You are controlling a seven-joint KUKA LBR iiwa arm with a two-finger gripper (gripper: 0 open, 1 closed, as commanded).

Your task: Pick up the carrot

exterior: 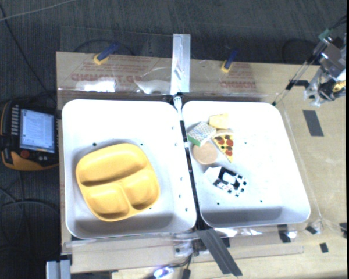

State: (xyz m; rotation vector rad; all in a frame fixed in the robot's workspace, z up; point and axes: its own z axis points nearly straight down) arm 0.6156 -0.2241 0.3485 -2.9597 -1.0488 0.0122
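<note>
While the right bin (291, 156) serves as landmark, entries run as follows. Gripper (327, 83): a grey-and-white assembly seen beyond the bin's far right corner, over bare bench (331, 173), well apart from everything inside the bin; whether it is wide or narrow cannot be told, and nothing is seen held in it. Carrot: not surely identified. The likeliest candidate by colour is an orange wedge (224, 145) with red spots, lying in the bin's far left part, but it cannot be told whether this is the carrot. Yellow block (219, 121): just beyond the wedge, nearer the bin's far wall. Pale green-white piece (201, 133): just left of the wedge, close to the bin's left wall. Tan disc (206, 154): touching the wedge on its near left side. Black-and-white item (230, 182): nearer the bin's middle, apart from the cluster, on the near side of the disc. Left bin (75, 112): touching the right bin along its left wall. Yellow tray (117, 181): three compartments, lying tilted in the left bin, well left of the right bin. Metal bracket (181, 63): upright beyond the bin's far left corner, on the seam between the bins. Two blue-yellow clamps (228, 63): beyond the far walls, one behind each bin. Handheld screen (28, 135): off the bench, far left of the right bin, past the left bin.
</note>
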